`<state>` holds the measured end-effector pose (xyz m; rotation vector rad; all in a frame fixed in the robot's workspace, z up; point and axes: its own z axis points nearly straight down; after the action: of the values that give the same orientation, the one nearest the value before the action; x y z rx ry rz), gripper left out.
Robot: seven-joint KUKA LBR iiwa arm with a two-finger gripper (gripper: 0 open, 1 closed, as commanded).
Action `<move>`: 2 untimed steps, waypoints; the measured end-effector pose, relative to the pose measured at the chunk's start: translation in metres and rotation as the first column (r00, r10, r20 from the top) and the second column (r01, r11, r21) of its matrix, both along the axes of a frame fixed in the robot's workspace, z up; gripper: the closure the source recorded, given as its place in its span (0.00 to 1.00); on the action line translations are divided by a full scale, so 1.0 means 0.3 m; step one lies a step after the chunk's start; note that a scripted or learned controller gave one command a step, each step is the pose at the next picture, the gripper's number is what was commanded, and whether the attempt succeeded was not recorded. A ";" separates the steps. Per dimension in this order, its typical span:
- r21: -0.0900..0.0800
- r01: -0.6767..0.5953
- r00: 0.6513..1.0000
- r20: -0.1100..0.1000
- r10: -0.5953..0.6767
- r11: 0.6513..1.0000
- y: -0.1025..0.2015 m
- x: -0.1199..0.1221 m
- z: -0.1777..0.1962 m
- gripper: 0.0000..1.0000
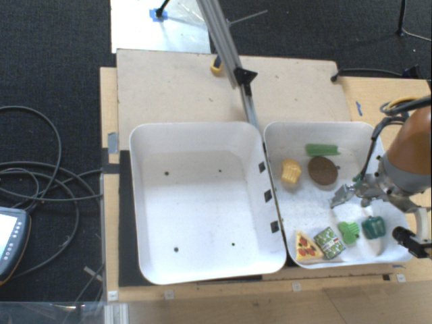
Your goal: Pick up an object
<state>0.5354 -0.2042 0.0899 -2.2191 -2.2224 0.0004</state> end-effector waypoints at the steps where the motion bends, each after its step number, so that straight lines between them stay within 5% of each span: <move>1: -0.001 0.000 1.000 0.005 0.000 1.000 -0.002 0.004 0.040 1.00; 2: -0.003 0.002 1.000 0.007 -0.002 1.000 -0.031 -0.006 0.202 1.00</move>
<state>0.5337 -0.2135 0.1504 -2.2257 -2.2256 -0.0035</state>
